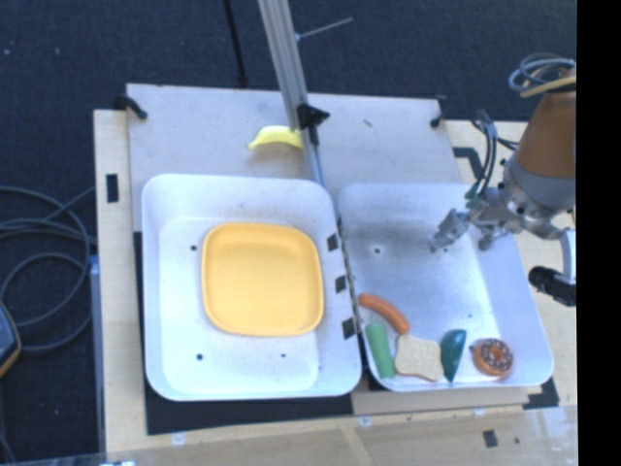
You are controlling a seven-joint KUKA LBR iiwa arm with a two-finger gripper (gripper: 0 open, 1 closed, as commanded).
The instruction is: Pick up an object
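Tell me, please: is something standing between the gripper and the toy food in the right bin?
Nothing visible does. The gripper hangs over the upper part of the right bin, and bare bin floor lies between it and the sausage, bread slice and doughnut along the near edge.

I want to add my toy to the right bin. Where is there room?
The right bin is bare across its upper and middle floor, below the gripper. Its front edge is crowded: sausage, green stick, bread slice, green pepper, doughnut.
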